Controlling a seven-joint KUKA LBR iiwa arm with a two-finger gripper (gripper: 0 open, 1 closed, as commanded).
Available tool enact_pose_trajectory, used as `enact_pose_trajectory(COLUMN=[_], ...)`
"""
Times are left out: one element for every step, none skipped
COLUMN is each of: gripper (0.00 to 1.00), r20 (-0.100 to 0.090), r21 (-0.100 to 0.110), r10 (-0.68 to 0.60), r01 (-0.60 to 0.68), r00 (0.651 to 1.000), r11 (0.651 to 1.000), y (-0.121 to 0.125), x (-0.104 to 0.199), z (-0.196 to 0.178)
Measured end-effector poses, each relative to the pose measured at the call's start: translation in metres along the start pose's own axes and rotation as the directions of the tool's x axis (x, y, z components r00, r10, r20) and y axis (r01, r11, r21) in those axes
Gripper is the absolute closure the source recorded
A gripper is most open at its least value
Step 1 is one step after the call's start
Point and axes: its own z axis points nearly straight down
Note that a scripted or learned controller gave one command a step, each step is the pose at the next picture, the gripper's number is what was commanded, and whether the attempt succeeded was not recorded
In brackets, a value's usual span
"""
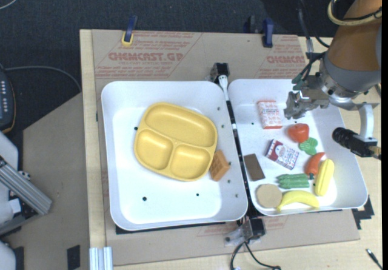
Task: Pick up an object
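Board [151,53] printed "CHEMCAST"; pincer [295,107] above red-white packet [268,113].

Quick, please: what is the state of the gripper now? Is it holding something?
Gripper: cannot be told whether open or closed; it hangs above the right bin, near the red tomato, with nothing visibly held.

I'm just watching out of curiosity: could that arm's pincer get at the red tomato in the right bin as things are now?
Probably yes. The pincer hovers just above and left of the red tomato, and nothing lies on top of it. A green piece sits close beside it, which might crowd a grab.
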Motion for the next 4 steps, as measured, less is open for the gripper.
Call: enact_pose_trajectory(gripper=[1.0, 1.0, 1.0, 1.0], r20=[-0.004, -0.004, -0.002, -0.001], r21=[0.009, 0.007, 0.008, 0.001], r10=[-0.003, -0.003, -0.001, 0.001], r01=[0.003, 0.003, 0.001, -0.001], r00=[1.0, 1.0, 1.0, 1.0], r11=[1.0, 1.0, 1.0, 1.0], y=[-0.029, -0.056, -0.059, -0.061], x=[0.045, 0.086, 0.104, 0.102], z=[0.011, -0.005, 0.01, -0.009])
